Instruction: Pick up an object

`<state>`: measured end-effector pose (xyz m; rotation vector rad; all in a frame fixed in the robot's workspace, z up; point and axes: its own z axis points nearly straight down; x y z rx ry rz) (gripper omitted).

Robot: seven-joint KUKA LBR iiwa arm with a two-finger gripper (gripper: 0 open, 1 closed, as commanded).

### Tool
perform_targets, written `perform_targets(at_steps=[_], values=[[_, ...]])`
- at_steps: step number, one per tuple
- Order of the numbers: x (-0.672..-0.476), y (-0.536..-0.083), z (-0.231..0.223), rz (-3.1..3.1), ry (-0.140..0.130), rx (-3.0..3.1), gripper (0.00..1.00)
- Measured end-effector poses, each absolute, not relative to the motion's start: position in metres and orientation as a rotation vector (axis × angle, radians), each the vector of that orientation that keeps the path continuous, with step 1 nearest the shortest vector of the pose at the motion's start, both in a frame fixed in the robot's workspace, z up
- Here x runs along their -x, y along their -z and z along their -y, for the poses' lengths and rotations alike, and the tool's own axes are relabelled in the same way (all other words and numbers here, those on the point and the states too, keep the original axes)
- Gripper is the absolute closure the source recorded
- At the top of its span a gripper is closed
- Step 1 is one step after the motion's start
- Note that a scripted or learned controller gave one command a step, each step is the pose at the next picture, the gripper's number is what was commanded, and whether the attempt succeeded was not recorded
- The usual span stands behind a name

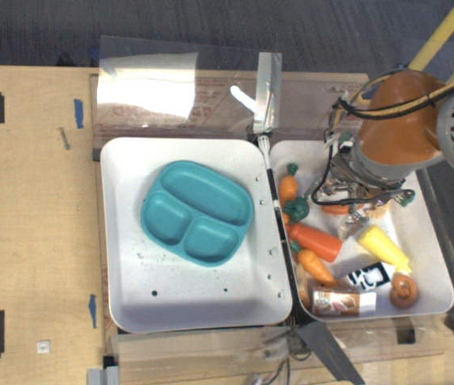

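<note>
Objects, toy carrots [317, 241] and a yellow piece [384, 247] among them, crowd the right bin [439, 283]. The tool [361, 203] hangs low over their far side, probably positioning for a grab; its state I cannot tell.

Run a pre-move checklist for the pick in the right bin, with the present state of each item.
1. Gripper over the right bin: ok.
2. Anything held between the fingers: cannot tell, the wrist hides them.
3. Pickable things within the bin, such as the yellow piece and large carrot: ok.
4. Things spaced apart for a clean grasp: not ok, they lie crowded together.
5. Teal divided plate lying in the left bin, out of the way: ok.
</note>
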<state>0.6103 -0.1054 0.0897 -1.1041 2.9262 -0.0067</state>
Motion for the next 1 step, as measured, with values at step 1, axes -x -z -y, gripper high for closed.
perform_targets(at_steps=[1], values=[[-0.5801, -0.0899, 0.1206, -2.829, 0.007, 1.339, 0.0]])
